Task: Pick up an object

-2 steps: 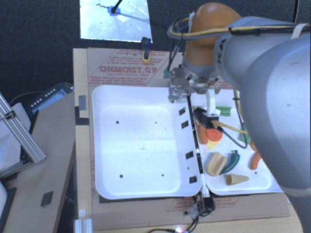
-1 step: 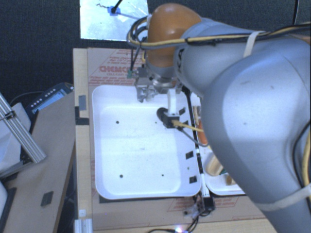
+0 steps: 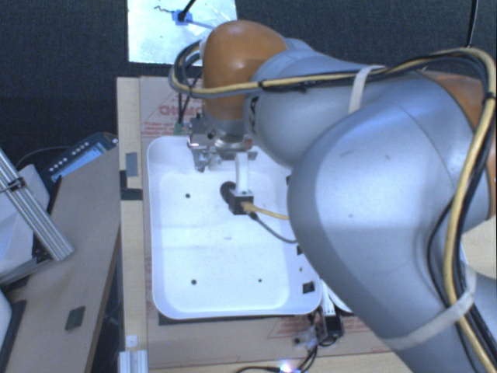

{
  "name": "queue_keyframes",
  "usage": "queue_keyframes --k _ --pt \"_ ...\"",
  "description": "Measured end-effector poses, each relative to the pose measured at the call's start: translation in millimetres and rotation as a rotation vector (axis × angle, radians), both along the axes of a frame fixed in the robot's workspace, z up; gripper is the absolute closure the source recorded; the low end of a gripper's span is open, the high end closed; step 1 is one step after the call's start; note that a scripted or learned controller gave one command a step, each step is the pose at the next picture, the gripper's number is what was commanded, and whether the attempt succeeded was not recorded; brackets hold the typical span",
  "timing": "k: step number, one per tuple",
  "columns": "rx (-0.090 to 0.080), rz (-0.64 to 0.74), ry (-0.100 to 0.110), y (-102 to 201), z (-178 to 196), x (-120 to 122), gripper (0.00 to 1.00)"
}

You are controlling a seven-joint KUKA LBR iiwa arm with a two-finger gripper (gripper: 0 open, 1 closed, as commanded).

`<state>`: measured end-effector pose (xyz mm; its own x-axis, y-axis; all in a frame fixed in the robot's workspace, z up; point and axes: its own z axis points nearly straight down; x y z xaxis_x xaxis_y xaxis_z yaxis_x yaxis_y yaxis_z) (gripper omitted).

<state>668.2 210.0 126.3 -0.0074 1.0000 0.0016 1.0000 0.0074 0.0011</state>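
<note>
Arm (image 3: 373,177) reaching in from 3 o'clock, pincer (image 3: 221,158) pointing down over the white bin (image 3: 202,247).

The grey arm crosses the view from 3 o'clock toward 11 o'clock. Its orange band (image 3: 233,61) is bent over above the wrist, so the pincer hangs roughly vertical over the bin's 12 o'clock portion, close to the bin floor. Whether the pincer is released or clenched cannot be told, and nothing is visibly grasped. The task's object cannot be identified: the arm covers the area at 3 o'clock of the bin. A small black square (image 3: 308,287) sits at the bin's 5 o'clock corner, well apart from the pincer. The bin rests on the desk (image 3: 132,247).
</note>
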Motion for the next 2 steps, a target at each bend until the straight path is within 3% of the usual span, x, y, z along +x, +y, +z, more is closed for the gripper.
queue_keyframes --k 1,2 --pt "0.001 -0.001 -0.001 15 50 -39 1.00" --pt "-0.003 -0.009 0.008 -28 -46 -83 1.00"
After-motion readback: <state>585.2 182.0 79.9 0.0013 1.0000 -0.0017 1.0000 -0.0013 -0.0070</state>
